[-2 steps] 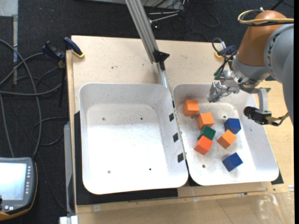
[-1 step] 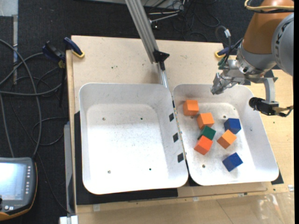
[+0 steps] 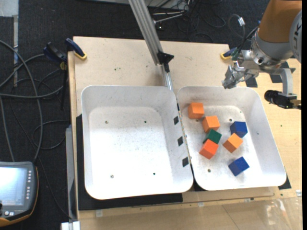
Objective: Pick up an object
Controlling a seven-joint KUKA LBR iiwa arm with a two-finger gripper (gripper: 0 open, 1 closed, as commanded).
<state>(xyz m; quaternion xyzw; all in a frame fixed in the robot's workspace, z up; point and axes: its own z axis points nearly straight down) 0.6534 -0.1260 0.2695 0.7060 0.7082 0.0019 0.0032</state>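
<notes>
Landmark: the right bin (image 3: 268, 128), one of two shallow white trays side by side on the tabletop (image 3: 120, 61).
Arm: reaches in from the right, its gripper (image 3: 231, 80) hanging above the back rim of the right bin, clear of everything in it.
Grip: nothing is held; I cannot tell how far apart the fingers stand.
Blocks: seven small cubes lie on the right bin's floor, four orange, two blue, one green.
Nearest candidate: the orange block (image 3: 195, 110) sits alone toward the back left of that bin, closest to the gripper.
Cluster: the green block (image 3: 213, 137) is wedged against orange neighbours, so it looks awkward to reach.
Handling: the blocks look light, rigid and flat-sided, probably not slippery.
Where to grip: across two opposite flat faces of the lone orange block, coming straight down.
</notes>
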